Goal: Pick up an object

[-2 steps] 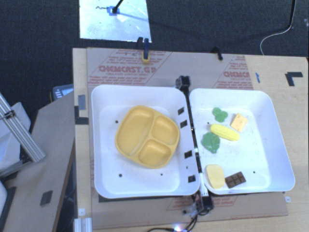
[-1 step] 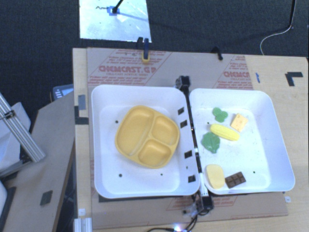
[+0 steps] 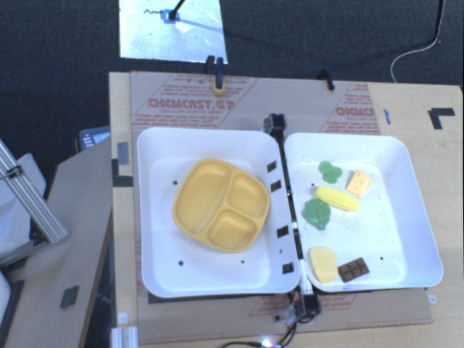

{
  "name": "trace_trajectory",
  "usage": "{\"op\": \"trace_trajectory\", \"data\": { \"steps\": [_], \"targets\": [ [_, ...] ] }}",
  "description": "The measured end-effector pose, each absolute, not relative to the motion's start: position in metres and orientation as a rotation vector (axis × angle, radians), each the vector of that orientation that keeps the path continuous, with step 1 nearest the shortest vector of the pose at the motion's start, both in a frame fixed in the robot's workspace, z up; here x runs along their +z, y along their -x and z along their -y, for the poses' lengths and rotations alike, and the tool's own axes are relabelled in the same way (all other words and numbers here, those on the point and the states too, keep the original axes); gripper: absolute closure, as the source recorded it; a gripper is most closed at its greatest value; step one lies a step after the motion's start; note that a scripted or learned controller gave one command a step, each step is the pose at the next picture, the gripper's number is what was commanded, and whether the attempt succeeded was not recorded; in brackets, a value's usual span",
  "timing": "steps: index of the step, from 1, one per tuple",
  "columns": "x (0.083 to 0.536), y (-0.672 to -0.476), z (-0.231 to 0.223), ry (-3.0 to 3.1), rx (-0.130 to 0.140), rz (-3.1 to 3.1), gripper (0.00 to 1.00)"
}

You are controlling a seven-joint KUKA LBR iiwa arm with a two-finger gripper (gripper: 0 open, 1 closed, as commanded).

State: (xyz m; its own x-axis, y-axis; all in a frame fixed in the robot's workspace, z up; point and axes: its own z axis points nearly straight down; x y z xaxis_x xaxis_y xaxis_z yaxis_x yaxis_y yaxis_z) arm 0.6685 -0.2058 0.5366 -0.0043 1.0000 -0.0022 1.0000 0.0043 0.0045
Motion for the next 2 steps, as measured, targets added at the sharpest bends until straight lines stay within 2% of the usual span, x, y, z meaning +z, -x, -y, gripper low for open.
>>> {"op": "trace_trajectory", "data": {
  "steps": [2],
  "targets": [
    [0.5356,-0.6685,0.1917,-2.214,0.002,-2.225,1.0]
  ]
}}
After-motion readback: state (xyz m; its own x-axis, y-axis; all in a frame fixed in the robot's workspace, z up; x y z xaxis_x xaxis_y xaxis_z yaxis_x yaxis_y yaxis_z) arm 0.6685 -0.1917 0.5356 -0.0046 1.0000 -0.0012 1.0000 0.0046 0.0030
